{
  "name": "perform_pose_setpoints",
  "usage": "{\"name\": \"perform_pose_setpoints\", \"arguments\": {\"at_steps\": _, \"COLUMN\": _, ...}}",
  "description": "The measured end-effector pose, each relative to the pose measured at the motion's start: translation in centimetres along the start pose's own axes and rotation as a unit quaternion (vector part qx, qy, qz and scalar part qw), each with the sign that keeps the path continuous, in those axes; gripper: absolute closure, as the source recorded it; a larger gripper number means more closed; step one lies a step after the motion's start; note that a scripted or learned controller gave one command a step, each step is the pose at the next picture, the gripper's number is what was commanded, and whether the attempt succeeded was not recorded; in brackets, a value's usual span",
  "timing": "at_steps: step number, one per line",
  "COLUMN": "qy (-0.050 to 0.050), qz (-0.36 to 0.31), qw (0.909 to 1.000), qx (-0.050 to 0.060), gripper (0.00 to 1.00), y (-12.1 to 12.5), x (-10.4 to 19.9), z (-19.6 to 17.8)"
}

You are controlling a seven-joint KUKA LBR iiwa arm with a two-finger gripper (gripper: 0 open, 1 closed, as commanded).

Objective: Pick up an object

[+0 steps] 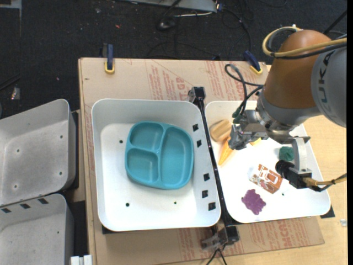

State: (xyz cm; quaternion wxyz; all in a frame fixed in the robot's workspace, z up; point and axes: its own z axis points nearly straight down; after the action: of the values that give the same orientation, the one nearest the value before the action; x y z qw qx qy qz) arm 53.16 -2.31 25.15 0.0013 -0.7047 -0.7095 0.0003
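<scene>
The right bin [309, 203] holds several small objects. A tan bread-like piece [219, 129] lies at its left wall, with an orange carrot [225, 155] just below it. A green object [287, 152] sits toward the right, a small brown-and-white carton [266, 179] lies in the middle, and a purple grape bunch [253, 201] rests near the front. My gripper [237, 141] hangs low over the bin's left part, directly above the carrot's upper end and beside the tan piece. A yellow bit [254, 141] peeks out from under the wrist.
The left bin [110, 203] holds a teal divided plate [160, 154]. A black divider [210, 159] runs between the two bins. Black cables and a black fitting [295, 178] trail from the wrist over the right bin. Grey trays [33, 142] lie off the bench to the left.
</scene>
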Motion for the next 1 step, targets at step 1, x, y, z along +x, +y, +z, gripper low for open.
{"name": "perform_pose_setpoints", "arguments": {"at_steps": 1, "qy": 0.000, "qz": -0.001, "qw": 1.0000, "qx": 0.000, "gripper": 1.00, "y": -1.05, "x": 6.10, "z": 0.24}}
